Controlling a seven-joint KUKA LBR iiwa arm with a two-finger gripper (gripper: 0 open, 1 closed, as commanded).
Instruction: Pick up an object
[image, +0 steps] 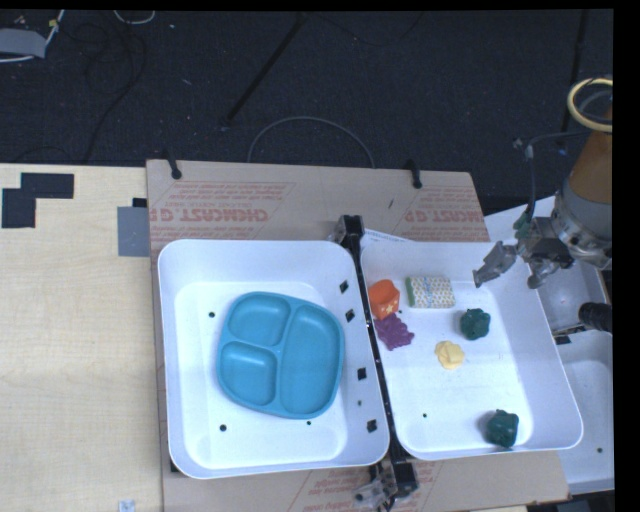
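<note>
Over the far right corner of the right bin (560, 400), seen from the fixed camera above the desk (70, 350), we find our pincer (515, 262) hanging with its two fingers spread apart and nothing between them. We judge that we are at the approach step: no object is chosen or touched yet. Our candidates all lie in that right bin. An orange piece (384, 296) sits near the divider, touching or just beside a purple piece (393, 333) below it. A speckled green-and-white block (430, 291) lies just right of the orange one. A dark green lump (474, 323) rests nearest our pincer, with a small yellow piece (449, 354) close below it, apart from it. A second dark green lump (501, 428) sits well apart, toward the near corner. The left bin (190, 290) carries a blue divided plate (279, 353). For the next move, we think we need to travel inward and down over one piece; the nearer green lump looks easiest, standing free of its neighbours, before closing.
</note>
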